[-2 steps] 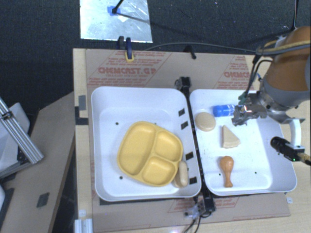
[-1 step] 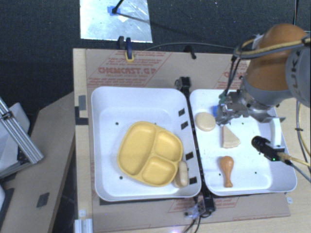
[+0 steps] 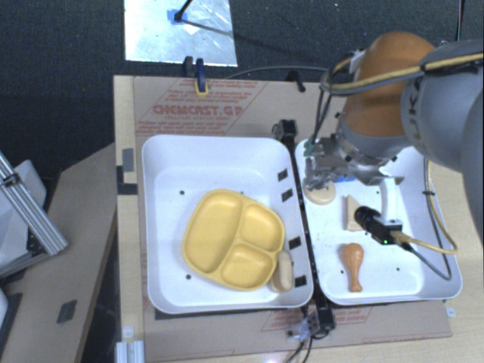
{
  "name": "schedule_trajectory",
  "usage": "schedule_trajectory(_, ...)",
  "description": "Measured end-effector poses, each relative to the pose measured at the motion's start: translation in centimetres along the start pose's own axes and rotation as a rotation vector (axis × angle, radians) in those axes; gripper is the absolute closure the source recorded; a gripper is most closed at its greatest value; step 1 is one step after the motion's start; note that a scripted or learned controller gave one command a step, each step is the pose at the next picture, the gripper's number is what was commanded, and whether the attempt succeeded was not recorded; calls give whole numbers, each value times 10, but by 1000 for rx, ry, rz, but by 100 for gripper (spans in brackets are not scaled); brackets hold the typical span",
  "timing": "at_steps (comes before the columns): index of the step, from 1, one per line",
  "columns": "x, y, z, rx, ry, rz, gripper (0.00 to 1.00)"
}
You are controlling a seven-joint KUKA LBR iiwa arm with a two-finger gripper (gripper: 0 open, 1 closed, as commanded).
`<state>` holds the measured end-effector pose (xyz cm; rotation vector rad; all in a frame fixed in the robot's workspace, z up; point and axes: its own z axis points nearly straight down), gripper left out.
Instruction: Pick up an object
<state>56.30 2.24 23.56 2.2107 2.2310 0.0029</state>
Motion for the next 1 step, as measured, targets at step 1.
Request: schedule_trajectory(1,52,1,11,2,1,-1,100)
